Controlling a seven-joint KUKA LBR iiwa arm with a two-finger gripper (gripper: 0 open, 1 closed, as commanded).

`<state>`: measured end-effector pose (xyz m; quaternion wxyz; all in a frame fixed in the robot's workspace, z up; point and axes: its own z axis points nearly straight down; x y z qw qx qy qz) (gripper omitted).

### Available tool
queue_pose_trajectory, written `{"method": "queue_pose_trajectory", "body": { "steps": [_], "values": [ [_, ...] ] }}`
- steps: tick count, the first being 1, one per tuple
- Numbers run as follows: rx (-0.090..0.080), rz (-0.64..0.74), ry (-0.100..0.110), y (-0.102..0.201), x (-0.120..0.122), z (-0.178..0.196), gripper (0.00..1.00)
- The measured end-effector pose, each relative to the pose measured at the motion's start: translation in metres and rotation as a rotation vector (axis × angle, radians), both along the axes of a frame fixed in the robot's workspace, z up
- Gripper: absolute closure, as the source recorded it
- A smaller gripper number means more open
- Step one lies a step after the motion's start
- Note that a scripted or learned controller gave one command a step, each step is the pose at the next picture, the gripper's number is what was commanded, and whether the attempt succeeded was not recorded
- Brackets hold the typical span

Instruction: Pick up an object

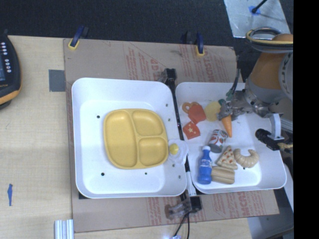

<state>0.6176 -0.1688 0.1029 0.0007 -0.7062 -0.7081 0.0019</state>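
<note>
Right by end effector (230,109), grip state unclear: carrot (227,126), red cup (195,112).

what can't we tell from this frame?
- Gripper fingers: camera view, wrist body covers them, so open or shut is unclear.
- Carrot: top end under the gripper; touching or gripped, can't tell.
- Yellow item beside it: partly hidden, shape unclear.
- Arm: cut off at the right.
- Can label: too small to read.
</note>
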Motion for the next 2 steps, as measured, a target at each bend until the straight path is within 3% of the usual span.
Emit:
{"method": "queue_pose_trajectory", "body": {
  "steps": [1, 2],
  "values": [
    [0.003, 0.008, -0.011, 0.068, 0.019, 0.11, 1.0],
    [0.003, 0.008, -0.003, 0.131, 0.021, 0.114, 1.0]
  ]
}}
